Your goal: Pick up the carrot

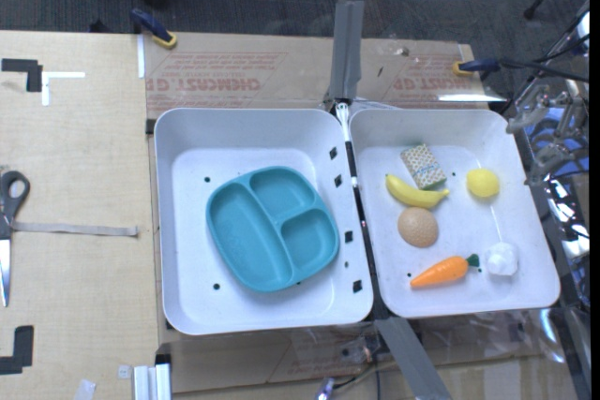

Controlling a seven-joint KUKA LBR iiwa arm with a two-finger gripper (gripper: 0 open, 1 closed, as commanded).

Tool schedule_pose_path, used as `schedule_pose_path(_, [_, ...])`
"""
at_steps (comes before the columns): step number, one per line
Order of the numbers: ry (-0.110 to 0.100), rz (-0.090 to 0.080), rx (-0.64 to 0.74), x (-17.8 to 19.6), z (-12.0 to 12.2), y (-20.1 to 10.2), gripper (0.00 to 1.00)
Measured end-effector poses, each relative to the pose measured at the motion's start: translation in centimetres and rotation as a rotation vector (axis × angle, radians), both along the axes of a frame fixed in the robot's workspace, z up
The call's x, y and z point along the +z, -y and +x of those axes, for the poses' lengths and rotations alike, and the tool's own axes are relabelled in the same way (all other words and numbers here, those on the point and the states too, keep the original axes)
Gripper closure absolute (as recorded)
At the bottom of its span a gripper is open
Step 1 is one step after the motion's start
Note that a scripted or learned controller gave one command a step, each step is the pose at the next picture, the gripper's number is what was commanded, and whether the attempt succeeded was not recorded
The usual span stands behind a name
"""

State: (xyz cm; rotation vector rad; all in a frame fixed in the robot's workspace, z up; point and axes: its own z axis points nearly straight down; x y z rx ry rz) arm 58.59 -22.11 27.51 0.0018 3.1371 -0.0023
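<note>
The carrot [440, 272] lies flat near the front of the right bin [525, 295], green tip pointing right toward a white ball [502, 259]. A brown egg-shaped piece [418, 227] sits just behind it, then a banana [415, 192] and a lemon [483, 184]. The left bin [178, 295] holds a teal divided plate [272, 228]. Off at the right edge, metal rig parts; the gripper's state can't be told.

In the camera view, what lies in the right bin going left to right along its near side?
carrot → small white object. Farther back, also left to right: banana → lemon. The brown ball and the patterned block overlap those in the order, so I leave them out.
</note>
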Motion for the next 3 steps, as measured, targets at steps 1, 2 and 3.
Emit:
schedule_pose_path(1, [-0.002,0.001,-0.188,-12.9,-5.4,-5.4,0.00])
schedule_pose_path(2, [-0.002,0.002,-0.169,-18.3,-10.7,-12.9,0.00])
schedule_pose_path(3, [0.003,0.000,-0.165,-17.3,-10.5,-12.9,1.00])
